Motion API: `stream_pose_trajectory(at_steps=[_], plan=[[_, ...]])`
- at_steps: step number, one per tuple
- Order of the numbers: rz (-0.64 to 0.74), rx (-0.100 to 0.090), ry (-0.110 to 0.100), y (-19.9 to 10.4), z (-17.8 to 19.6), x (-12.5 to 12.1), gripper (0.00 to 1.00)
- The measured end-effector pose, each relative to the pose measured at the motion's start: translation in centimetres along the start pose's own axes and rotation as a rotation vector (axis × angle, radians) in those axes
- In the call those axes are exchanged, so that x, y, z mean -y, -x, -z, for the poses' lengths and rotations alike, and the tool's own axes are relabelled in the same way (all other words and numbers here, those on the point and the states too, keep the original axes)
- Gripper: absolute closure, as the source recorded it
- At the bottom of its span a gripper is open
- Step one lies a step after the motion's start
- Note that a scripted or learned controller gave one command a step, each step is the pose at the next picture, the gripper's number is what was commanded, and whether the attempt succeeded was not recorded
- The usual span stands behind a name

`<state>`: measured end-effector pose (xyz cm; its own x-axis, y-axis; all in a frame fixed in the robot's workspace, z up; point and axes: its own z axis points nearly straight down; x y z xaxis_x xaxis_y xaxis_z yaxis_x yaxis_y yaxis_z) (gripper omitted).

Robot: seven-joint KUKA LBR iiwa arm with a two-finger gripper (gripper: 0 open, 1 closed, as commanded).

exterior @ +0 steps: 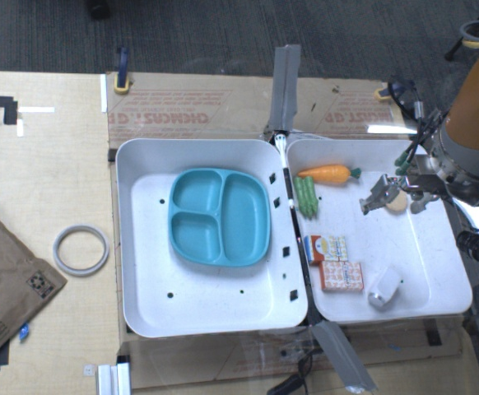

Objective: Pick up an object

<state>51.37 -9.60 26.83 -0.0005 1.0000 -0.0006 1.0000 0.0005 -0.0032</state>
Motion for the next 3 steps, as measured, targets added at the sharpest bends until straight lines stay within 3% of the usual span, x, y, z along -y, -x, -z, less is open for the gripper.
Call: stream_pose_trajectory(at_steps=[1, 2, 3], plan=[[-0.106, 0.001, 0.001, -0.7, -1.7, -9.5, 0.00], [-0.036, 0.001, 0.002, 1.5, -9.3, -14.5, 0.00], [0.088, 0.000, 0.002, -0.1, -17.6, -14.6, 0.00]])
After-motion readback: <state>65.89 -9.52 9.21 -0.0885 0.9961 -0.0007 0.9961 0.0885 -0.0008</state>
